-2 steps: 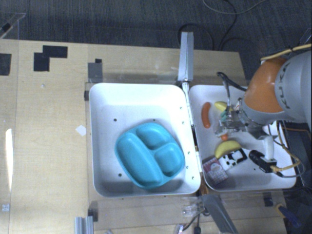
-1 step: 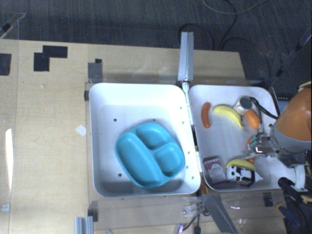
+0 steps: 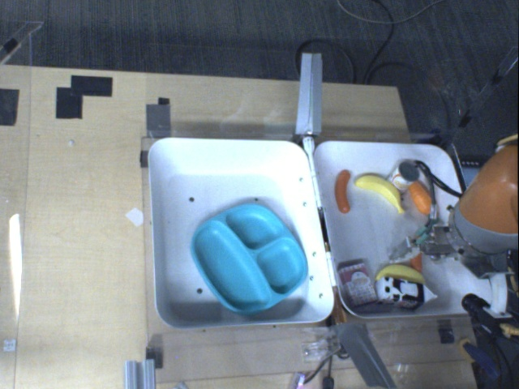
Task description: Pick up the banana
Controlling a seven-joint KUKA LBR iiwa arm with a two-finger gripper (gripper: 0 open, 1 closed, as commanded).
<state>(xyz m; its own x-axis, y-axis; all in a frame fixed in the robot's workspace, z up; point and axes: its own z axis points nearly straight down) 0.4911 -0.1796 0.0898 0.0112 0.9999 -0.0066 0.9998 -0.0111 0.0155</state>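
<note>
1. Rates the task as not done. Finds the banana [image 3: 379, 188] resting on the floor of the right bin [image 3: 369, 237], with nothing gripping it.
2. Places the banana in the far half of that bin, just beside a red sausage [image 3: 343, 191] on its left. Puts an orange item [image 3: 419, 198] near its right-hand tip.
3. Locates the arm [image 3: 489, 205] at the bin's right side, with the end effector [image 3: 427, 241] low over the bin floor. Judges it nearer to a second yellow curved piece [image 3: 401, 272] than to the banana.
4. Cannot tell how far open the end effector is, as cabling and blur obscure it. Sees nothing held in it.
5. Records the second yellow piece, possibly another banana, lying on a black-and-white object [image 3: 399, 292] in the near part of the bin. Notes a small packet [image 3: 354, 279] just to its left.
6. Leaves outstanding: getting over the banana, closing on it, and lifting it clear of the bin.
7. Describes the banana as bright yellow, gently curved and lying flat. Shows it bowed away from the camera, with the right end darker. Appears whole and touches no neighbour, with open floor on its near side.
8. Notes a blue divided plate [image 3: 249, 256] in the left bin [image 3: 174, 233] on the counter [image 3: 73, 217], well apart from the work.
</note>
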